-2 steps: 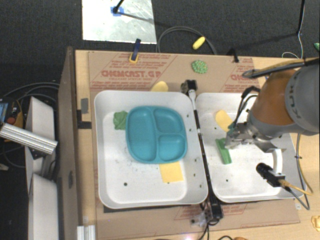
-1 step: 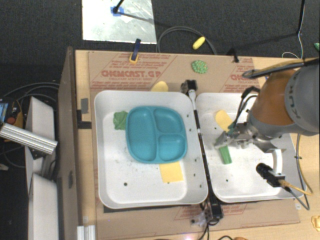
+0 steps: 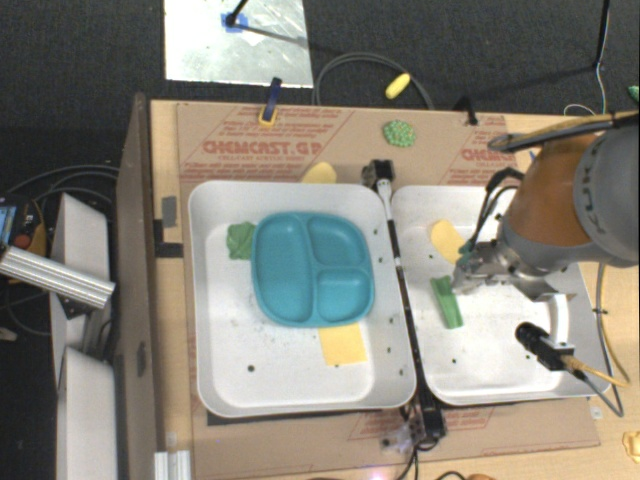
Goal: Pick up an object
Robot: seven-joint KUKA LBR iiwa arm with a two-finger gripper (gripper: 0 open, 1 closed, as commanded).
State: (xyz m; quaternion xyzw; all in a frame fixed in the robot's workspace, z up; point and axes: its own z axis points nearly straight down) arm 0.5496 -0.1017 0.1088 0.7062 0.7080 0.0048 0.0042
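Note:
In the right bin (image 3: 500, 378) lies a green stick-shaped object (image 3: 448, 303), pointing toward the front. A yellow rounded piece (image 3: 444, 236) rests near that bin's back left. My gripper (image 3: 468, 272) hangs low over the right bin, just right of the green stick's upper end and below the yellow piece. The grey arm with its orange band (image 3: 545, 208) comes in from the right. The left bin (image 3: 215, 368) holds a blue divided plate (image 3: 312, 268), a green leafy piece (image 3: 240, 239) at its left edge and a flat yellow square (image 3: 343, 345) at its front.
Behind the bins, on the cardboard, sit a yellow piece (image 3: 320, 175) and a green knobbly round object (image 3: 400, 133). A black rail (image 3: 398, 268) divides the two bins. Cables and a metal sheet lie on the floor beyond.

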